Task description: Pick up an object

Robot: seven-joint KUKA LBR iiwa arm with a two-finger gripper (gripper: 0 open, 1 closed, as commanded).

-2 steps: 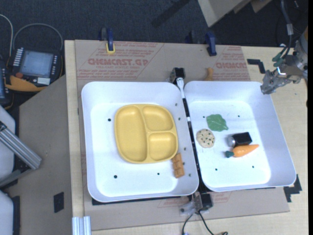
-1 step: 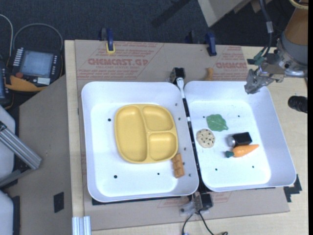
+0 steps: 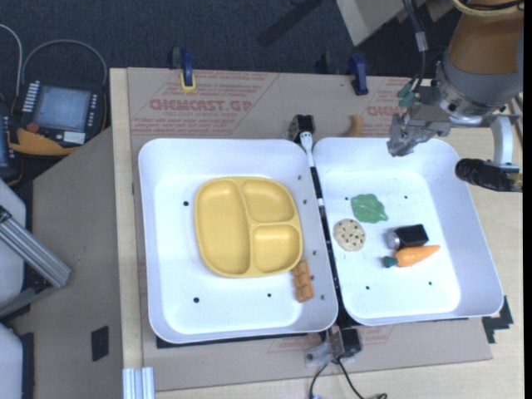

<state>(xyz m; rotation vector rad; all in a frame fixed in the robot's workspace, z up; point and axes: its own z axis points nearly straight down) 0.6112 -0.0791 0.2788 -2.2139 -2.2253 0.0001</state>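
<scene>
Hovering over right bin (image 3: 465, 298) back edge, gripper (image 3: 405, 144) jaws' state unreadable; carrot (image 3: 413, 256), cookie (image 3: 350, 234) below.

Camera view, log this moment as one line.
gripper: above right bin far edge, holding nothing seen | carrot, cookie, green leaf: in right bin | yellow plate: left bin

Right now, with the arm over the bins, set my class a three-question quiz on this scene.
1. True or false: the carrot lies in the same bin as the yellow divided plate.
2. Which item is nearest the cookie? A) green leaf B) carrot C) brown piece
3. Fill in: the tool hangs over the ____ bin's far edge, as seen in the camera view.

Key: 1 false; 2 A; 3 right.
</scene>
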